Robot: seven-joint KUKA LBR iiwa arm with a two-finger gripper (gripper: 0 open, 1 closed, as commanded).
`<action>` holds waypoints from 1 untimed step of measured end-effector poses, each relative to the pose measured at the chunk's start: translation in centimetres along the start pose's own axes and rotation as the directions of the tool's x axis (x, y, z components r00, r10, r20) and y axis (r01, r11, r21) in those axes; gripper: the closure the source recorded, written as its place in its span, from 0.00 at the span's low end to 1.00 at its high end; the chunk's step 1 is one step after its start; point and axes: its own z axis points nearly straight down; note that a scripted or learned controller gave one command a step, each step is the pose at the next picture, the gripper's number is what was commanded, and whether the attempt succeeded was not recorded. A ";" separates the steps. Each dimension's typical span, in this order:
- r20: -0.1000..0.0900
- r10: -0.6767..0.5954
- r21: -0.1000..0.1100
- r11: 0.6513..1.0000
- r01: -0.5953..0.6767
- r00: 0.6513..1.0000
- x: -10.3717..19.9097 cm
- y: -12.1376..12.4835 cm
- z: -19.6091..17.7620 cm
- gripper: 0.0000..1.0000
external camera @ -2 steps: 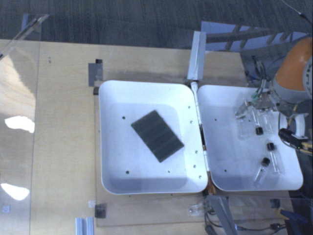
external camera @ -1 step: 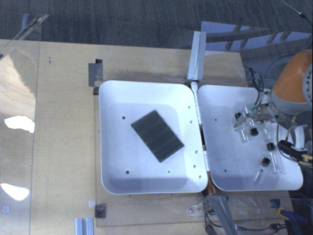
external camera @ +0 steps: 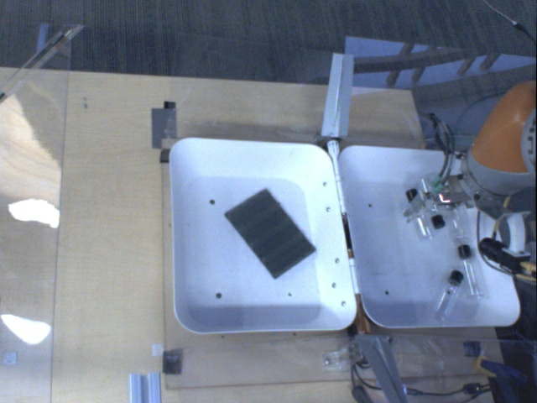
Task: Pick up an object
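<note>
Claw-wise, the gripper (external camera: 436,217) hangs over the right bin (external camera: 377,300), well away from the dark ridged rectangular pad (external camera: 270,232), and from where I stand I cannot tell how it is set; nothing shows in its grasp. That pad lies flat and askew near the middle of the left bin (external camera: 193,300), alone there. The arm (external camera: 503,145) leans in from the right bin's far side. I'd judge the pick has not begun: the reach is still to come. Next the arm must cross the seam between bins and come down square over the pad. No writing or label is readable anywhere.
</note>
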 end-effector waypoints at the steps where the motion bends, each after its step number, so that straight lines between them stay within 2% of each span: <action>1: -0.001 0.000 0.013 1.000 0.000 1.000 4.2 0.1 -5.0 1.00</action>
